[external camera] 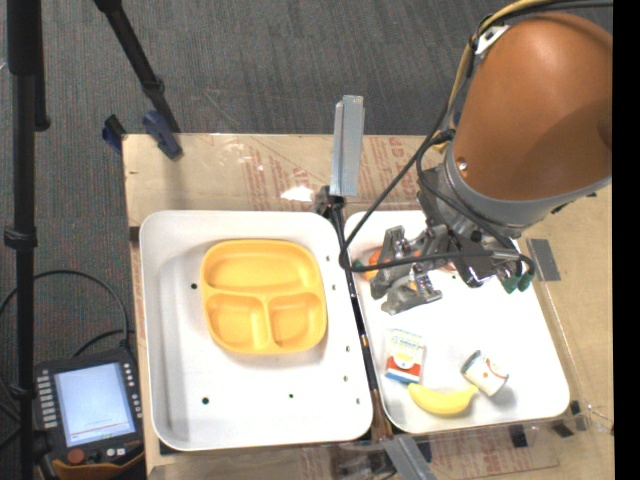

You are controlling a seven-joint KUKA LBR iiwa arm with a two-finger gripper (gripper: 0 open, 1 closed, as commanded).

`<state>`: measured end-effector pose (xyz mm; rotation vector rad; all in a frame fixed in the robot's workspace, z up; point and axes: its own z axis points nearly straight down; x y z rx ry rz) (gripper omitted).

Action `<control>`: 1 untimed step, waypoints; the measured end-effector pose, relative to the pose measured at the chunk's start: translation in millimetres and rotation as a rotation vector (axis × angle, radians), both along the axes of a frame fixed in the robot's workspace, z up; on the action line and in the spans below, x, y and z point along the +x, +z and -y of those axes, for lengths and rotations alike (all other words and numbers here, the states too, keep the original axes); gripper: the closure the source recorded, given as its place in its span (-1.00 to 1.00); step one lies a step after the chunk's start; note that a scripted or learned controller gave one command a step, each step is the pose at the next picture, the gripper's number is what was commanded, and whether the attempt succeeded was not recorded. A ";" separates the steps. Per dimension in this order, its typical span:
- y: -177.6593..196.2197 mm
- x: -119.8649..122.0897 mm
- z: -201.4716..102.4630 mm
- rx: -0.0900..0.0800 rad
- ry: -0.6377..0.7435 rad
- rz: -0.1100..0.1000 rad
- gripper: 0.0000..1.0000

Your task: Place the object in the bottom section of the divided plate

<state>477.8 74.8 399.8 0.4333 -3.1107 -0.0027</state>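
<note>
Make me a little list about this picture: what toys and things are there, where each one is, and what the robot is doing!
plate: yellow divided plate in the left bin, nothing in its sections
banana: yellow banana near the front of the right bin
small box: white, red and blue box, left of the banana
little carton: white carton, lying tilted by the banana
robot: tool low over the back of the right bin
orange thing: partly hidden behind the tool, cannot tell what it is
</note>
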 end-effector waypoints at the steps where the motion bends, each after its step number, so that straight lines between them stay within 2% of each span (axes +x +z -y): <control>1: -147.8 19.2 30.1 0.001 0.440 -0.002 1.00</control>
